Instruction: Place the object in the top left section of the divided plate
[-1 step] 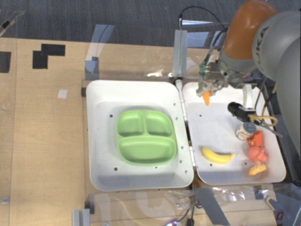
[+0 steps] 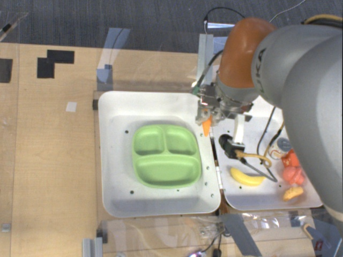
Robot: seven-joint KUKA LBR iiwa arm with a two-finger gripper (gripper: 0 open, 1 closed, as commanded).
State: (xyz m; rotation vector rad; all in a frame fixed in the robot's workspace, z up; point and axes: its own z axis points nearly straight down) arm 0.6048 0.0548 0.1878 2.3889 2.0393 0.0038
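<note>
My arm bends down over the green divided plate's (image 2: 166,155) upper right, pincer (image 2: 206,123) pinching a small orange object (image 2: 206,127).

Green divided plate (image 2: 166,155), white bins (image 2: 115,159), yellow banana (image 2: 246,177), orange-banded grey arm (image 2: 278,52)

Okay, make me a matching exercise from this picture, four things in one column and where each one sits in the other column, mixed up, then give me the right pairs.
Things:
1. green divided plate
2. banana
3. small orange object
4. hand

Places:
A. lying in the right bin, near its front edge
B. at the hand's tip, above the seam between the two bins
C. resting in the middle of the left bin
D. hanging over the left bin's right rim, below the arm's orange band

Pairs: 1-C, 2-A, 3-B, 4-D
</note>
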